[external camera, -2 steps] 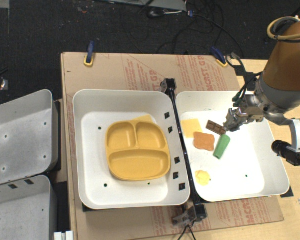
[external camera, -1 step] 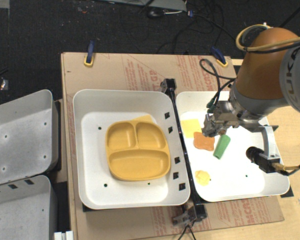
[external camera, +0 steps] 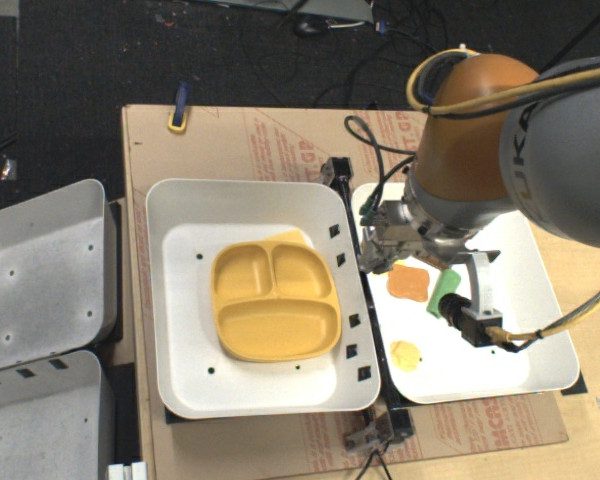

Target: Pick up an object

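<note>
We counted two shallow white bins: the left bin [external camera: 170, 268] held one yellow divided plastic plate [external camera: 276, 301], the right bin [external camera: 525, 368] one flat orange piece [external camera: 410, 283], one green cylinder [external camera: 443, 293], one small yellow lump [external camera: 405, 354]. Nothing looked lifted yet; the pincer [external camera: 395, 258] hung by the orange piece (open or closed, we couldn't tell).

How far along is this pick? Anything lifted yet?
Done: the gripper is over the right bin, by the orange piece. In hand: nothing visibly held. Left: grasp and lift; orange piece, green object and small yellow piece all lie on the bin floor.
</note>
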`<state>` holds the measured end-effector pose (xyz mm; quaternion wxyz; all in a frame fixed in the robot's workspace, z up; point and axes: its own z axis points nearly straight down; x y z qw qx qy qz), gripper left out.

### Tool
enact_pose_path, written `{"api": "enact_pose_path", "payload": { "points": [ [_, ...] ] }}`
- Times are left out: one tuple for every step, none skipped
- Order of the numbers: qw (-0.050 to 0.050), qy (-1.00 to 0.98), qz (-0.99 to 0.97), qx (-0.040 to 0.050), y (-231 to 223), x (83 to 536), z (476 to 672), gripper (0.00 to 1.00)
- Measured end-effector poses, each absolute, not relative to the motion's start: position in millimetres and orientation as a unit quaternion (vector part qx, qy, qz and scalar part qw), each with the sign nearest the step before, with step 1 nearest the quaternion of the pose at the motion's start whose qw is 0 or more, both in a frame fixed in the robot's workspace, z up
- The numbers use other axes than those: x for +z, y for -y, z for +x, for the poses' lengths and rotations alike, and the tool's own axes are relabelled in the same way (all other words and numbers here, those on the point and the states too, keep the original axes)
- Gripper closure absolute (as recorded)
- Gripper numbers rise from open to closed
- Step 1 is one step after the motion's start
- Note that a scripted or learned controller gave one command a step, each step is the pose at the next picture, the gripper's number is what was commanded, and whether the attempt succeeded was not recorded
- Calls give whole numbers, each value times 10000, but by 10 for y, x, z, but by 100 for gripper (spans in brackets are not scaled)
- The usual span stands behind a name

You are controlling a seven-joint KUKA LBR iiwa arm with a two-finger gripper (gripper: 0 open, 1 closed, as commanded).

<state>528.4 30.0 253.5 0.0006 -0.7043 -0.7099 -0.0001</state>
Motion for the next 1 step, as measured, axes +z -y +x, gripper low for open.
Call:
{"api": "enact_pose_path", "payload": {
  "points": [
    [20,7100,-7042,8,-870,2313,5256,100]
  ]
}}
